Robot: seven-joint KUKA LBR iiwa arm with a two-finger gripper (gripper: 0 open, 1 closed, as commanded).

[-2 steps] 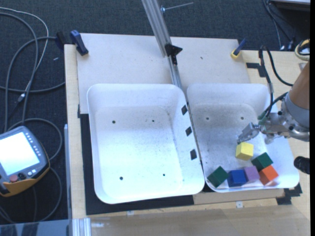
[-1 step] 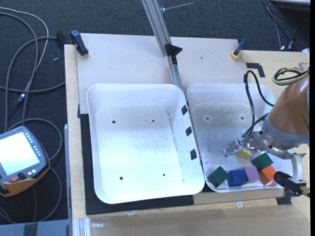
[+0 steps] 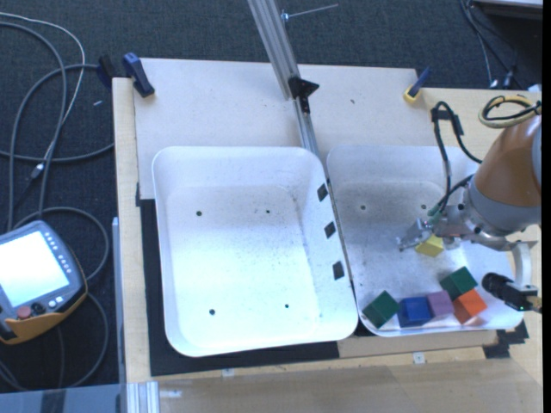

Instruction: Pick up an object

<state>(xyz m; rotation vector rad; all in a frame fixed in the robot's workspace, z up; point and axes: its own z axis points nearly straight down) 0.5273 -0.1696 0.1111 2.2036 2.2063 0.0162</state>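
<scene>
The gripper (image 3: pixel 419 235) is hanging low inside the right bin (image 3: pixel 379 166), near its right edge; whether it is gripping anything cannot be told. A yellow block (image 3: pixel 430 247) is lying just beside its tip, toward the bin's front edge, possibly touching. The other blocks (image 3: pixel 426 306) are crowding the bin's front right corner, farther off.

In the right bin (image 3: pixel 379 188), the gripper (image 3: pixel 419 237) is seen beside a yellow block (image 3: pixel 430 247), while green, blue, purple and orange blocks are lined along the near wall.
</scene>
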